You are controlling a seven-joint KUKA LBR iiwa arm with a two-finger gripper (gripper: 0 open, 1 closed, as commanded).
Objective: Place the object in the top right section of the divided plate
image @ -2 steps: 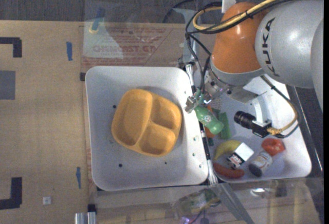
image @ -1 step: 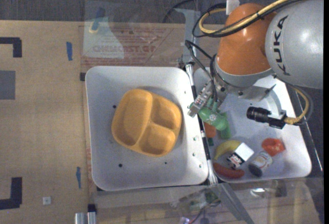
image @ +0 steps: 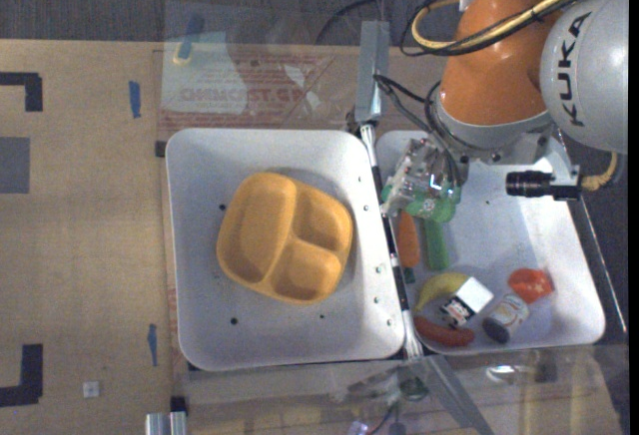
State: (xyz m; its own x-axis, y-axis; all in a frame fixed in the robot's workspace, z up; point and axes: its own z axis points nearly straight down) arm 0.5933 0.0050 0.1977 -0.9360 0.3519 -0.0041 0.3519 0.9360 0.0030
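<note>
A yellow divided plate (image: 285, 236) lies in the left white bin (image: 200, 323), its three sections bare. My gripper (image: 423, 188) hangs low over the near-left corner of the right bin (image: 574, 253). Directly under it is the top end of a green elongated object (image: 436, 235), with an orange carrot (image: 407, 239) lying just to its left. The gripper body hides where it meets the green object, so I cannot tell if anything is held.
In the right bin's front part lie a yellow banana (image: 442, 284), a small white box (image: 465, 302), a red sausage (image: 443, 331), a little jar (image: 505, 314) and a red tomato (image: 530, 283). The raised divider (image: 384, 233) separates the two bins.
</note>
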